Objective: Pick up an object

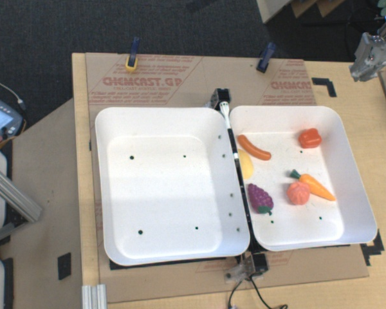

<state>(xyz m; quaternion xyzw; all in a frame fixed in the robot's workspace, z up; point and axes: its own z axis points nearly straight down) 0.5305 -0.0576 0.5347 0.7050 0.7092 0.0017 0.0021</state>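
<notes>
I see the end effector (371, 55) at top right, grip state unclear; glossy plastic carrot (316, 185), sausage (254, 147), grapes (260, 198) in right bin (354, 179); cardboard (148, 79) reads "CHEMCAST GP".

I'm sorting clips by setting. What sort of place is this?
Probably a robotics lab bench, not a kitchen: two white bins clamped onto a cardboard sheet, plastic toy food such as a carrot and grapes, and a metal gripper at the edge.
</notes>
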